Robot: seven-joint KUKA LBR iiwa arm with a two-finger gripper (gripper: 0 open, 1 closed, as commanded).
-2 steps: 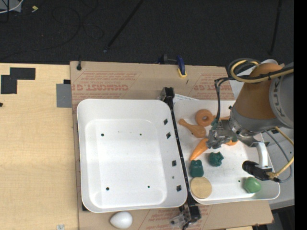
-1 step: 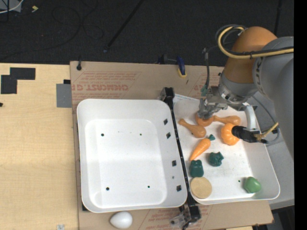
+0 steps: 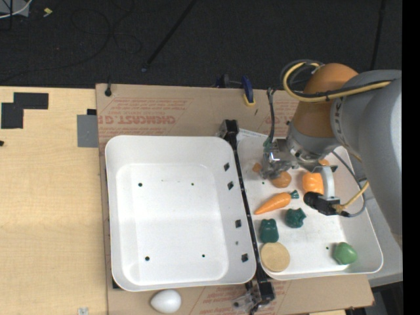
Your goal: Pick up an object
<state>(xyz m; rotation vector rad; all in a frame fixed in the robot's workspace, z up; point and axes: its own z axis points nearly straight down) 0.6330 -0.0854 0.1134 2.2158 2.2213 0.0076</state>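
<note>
The arm reached in from the right, its gripper (image 3: 274, 166) lowered into the right bin (image 3: 367, 261); its opening could not be judged. Just below lay a carrot (image 3: 273, 203), long axis slanting, tip pointing lower-left.

- The far right part of the right bin (image 3: 367, 268) is covered by the arm (image 3: 367, 130).
- The gripper's (image 3: 274, 166) fingertips are too small and cluttered to be made out.
- A small orange object (image 3: 281, 178) under the gripper is partly hidden.
- The white egg (image 3: 165, 301) is nearly cut by the lower edge.
</note>
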